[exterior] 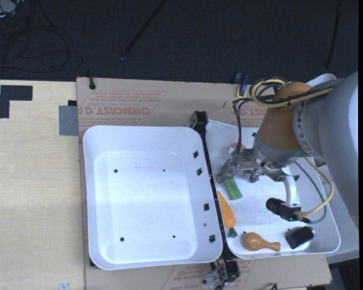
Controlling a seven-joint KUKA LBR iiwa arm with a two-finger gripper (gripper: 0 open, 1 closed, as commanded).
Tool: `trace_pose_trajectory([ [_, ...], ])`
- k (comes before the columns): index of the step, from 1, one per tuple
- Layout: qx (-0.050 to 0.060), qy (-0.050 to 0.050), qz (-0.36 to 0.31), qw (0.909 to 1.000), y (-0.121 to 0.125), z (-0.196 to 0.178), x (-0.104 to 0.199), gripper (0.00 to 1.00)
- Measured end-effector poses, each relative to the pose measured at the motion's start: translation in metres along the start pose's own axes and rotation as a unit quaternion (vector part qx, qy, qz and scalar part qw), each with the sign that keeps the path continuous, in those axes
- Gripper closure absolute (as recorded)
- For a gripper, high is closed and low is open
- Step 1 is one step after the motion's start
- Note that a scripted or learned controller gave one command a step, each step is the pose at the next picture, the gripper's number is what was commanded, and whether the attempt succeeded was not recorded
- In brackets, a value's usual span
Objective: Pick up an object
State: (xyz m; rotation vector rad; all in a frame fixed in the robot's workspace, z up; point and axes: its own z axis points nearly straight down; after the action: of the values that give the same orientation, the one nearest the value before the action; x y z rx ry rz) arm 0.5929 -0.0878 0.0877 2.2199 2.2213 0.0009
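Note:
My gripper (231,171) is low in the right bin (327,237), near its left wall. It sits right over the upper end of a green block (233,190). The view does not show whether the block is between its fingers. Just below the block, an orange carrot (226,210) with a green tip lies along the wall. A tan pear-shaped object (258,241) rests near the bin's front edge, and a small black block (299,237) lies to its right.
The left bin (100,156) stands beside the right one, and a black divider (209,180) runs between them. The arm's grey body and orange band (284,122) cover the right bin's back right part. Cardboard lies under both bins.

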Motion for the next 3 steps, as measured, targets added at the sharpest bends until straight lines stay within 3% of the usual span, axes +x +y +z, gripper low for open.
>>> trace_pose_trajectory([
  [1,0.000,0.000,0.000,1.0000,0.050,0.000,0.002,0.00],
  [2,0.005,0.001,0.001,1.0000,-0.010,0.001,0.005,0.00],
  [3,0.004,0.001,0.001,1.0000,-0.008,-0.009,0.004,1.00],
])
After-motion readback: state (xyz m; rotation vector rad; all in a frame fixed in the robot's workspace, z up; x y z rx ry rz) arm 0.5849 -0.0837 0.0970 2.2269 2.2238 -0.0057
